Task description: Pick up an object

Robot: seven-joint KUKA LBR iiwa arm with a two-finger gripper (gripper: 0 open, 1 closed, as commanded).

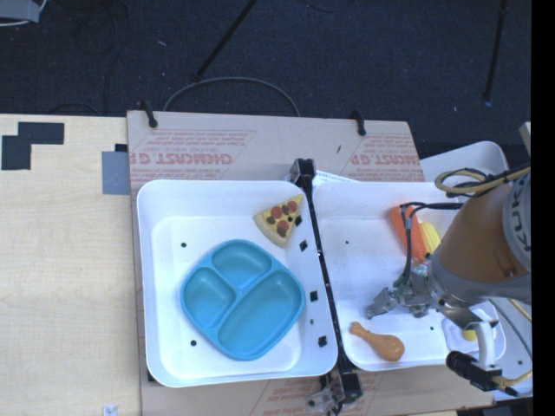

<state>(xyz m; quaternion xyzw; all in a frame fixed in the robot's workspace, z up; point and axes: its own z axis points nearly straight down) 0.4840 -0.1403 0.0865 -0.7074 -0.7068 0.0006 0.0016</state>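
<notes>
At lower right of the frame, the grey arm's gripper (pixel 388 302) hangs low in the right bin (pixel 364 232), fingers slightly parted and holding nothing, just above a toy drumstick (pixel 378 341), while a pizza slice (pixel 280 219) and blue divided plate (pixel 243 298) lie in the left bin (pixel 160 232).

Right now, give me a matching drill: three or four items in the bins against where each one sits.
Items:
1. blue divided plastic plate
2. toy pizza slice
3. tan toy chicken drumstick
4. orange toy carrot

Places:
A. right bin, near edge
B. left bin, centre
C. right bin, far side
D. left bin, far right corner

Pairs: 1-B, 2-D, 3-A, 4-C
</notes>
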